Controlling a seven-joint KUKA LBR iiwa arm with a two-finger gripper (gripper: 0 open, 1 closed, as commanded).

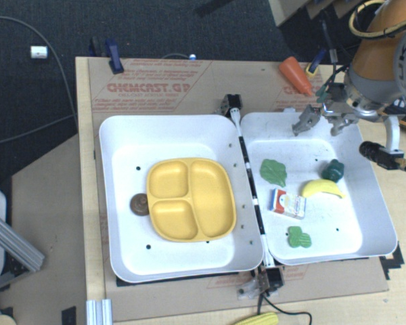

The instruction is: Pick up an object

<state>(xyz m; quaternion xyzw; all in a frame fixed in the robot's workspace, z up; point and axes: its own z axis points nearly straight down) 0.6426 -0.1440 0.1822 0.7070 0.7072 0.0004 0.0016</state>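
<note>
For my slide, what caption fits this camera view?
Open gripper above right bin holding banana; yellow tray in left bin.

the robot arm (382,53) has an orange rounded band above a grey metal wrist ring. a yellow cable loops on its top. below sits the grey two-finger metal gripper (323,122), with thin dark wires.

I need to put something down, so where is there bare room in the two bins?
Left bin: the yellow divided plate fills its middle, leaving strips along the walls. Right bin: bare floor near its bottom-right corner, past the banana. Crowded around the small carton.
</note>
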